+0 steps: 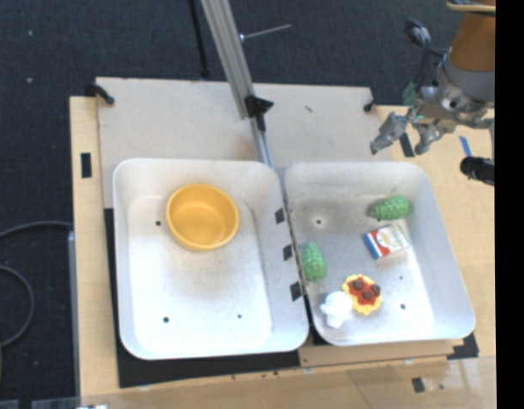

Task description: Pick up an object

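Note:
My gripper [405, 137] hangs above the far right corner of the right bin [347, 181], open, with nothing between its two fingers. Below it in that bin lie a green knobbly object [390, 207], a small red, white and blue box [386, 243], a yellow piece with red spots [363, 294], a small white object [335, 308] and a second green object [313, 261] against the bin's left wall. All of them sit apart from the gripper.
A yellow bowl [203, 216] stands in the left bin [151, 313]. A slanted metal pole [232, 54] rises behind the seam between the bins. Cables lie on the dark floor at left.

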`<state>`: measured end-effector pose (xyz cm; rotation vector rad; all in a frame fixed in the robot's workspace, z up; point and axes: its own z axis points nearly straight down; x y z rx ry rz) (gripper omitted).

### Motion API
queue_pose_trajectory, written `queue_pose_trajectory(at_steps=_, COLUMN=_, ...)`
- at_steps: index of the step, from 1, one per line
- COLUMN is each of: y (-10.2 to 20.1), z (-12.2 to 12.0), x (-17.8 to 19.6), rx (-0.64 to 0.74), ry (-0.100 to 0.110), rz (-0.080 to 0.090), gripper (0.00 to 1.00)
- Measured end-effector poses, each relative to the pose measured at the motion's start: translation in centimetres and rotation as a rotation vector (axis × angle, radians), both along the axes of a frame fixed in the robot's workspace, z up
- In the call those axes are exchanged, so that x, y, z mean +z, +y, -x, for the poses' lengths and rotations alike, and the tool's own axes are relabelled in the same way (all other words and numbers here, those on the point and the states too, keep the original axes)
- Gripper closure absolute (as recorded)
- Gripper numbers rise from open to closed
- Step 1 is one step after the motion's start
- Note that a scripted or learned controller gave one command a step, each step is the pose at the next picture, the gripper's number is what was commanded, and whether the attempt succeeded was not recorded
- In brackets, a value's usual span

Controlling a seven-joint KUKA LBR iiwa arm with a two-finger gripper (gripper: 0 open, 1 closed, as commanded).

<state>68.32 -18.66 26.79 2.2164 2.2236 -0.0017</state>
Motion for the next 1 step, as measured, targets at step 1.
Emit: queue_pose_trajectory(at_steps=1, y=-0.07, z=0.02, x=0.01, rx=0.0, ry=0.001, rz=0.002, gripper=0.0)
